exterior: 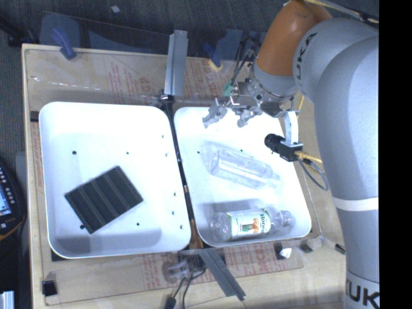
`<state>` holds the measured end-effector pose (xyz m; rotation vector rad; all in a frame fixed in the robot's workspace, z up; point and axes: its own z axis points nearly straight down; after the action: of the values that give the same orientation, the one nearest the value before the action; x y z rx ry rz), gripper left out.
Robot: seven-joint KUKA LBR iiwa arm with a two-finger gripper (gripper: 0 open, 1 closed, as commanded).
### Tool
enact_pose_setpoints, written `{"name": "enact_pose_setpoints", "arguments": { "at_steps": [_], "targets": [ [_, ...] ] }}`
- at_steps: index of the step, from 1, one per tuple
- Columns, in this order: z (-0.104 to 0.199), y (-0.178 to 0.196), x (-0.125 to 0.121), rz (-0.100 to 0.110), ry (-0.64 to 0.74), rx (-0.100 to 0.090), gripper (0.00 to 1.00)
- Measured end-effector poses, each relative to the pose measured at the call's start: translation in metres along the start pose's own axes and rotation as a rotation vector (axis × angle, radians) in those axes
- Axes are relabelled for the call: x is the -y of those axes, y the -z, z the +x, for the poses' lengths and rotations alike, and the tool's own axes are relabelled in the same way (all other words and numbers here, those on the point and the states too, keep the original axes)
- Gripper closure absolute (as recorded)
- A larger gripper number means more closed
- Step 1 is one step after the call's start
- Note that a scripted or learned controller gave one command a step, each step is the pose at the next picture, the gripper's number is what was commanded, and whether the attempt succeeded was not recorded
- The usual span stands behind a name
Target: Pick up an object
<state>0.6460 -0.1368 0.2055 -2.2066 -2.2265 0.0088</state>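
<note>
Gripper [230,114] is seen above the right bin's [193,172] far edge, fingers spread, nothing held. Clear bottle [241,167] is found just nearward of it, long axis slanted across the bin.

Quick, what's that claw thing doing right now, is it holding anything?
Gripper: open, holding nothing, above the far end of the right bin.

Arm [344,127]: fat grey casing, orange band [286,34] above the wrist, black KUKA lettering, white seam ring lower down. Claw [226,116]: pale metal fingers, thin wires, black module with yellow cable alongside.
</note>
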Motion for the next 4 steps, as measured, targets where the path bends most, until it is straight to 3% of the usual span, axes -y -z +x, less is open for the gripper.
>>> {"name": "enact_pose_setpoints", "arguments": {
  "at_steps": [1, 2, 3, 4],
  "targets": [
    [-0.035, -0.052, 0.042, 0.002, -0.269, 0.0, 0.0],
    [-0.051, -0.034, 0.027, -0.002, -0.307, -0.001, 0.0],
    [-0.064, -0.059, 0.068, 0.0, -0.291, 0.0, 0.0],
    [-0.061, -0.067, 0.063, -0.038, -0.307, 0.005, 0.0]
  ]
}}
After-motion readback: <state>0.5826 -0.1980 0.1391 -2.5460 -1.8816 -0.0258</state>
